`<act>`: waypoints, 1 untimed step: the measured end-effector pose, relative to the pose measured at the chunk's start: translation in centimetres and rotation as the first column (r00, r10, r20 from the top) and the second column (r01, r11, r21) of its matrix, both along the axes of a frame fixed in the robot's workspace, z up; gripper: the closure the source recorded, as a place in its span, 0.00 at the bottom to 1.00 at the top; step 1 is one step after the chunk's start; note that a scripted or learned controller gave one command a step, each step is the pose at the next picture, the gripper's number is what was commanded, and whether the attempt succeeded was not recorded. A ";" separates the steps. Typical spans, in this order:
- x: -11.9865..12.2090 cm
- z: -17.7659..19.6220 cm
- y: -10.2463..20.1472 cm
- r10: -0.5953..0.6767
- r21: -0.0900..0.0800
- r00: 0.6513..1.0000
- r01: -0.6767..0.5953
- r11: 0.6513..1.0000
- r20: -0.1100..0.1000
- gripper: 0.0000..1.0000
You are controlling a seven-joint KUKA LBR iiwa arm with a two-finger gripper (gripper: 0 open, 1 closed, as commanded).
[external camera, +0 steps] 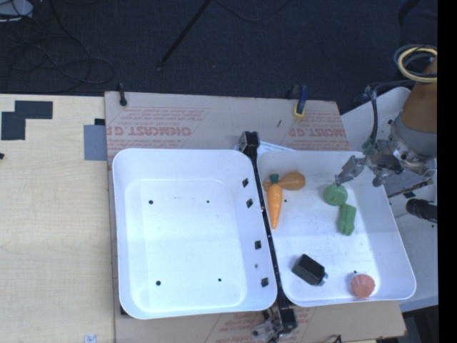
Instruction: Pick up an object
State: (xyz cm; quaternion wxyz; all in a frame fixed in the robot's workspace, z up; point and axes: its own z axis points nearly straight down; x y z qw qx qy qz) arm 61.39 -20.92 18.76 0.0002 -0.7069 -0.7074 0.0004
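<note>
- Hovering with tool (364,170) spread wide, gripping nothing, at right bin's (400,263) far edge.
- Sitting just beside one finger: green round toy (334,194), possibly touching it.
- Risking nudging it toward green block (347,219) while closing.

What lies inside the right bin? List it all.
The right bin holds an orange carrot, an orange-yellow piece beside it, a round green item, a green block, a black box and a pink ball. Nothing looks stacked; undersides are hidden.
</note>
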 end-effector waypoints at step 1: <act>-0.7 -10.5 -0.2 0.000 0.001 1.000 0.000 1.000 -0.003 0.00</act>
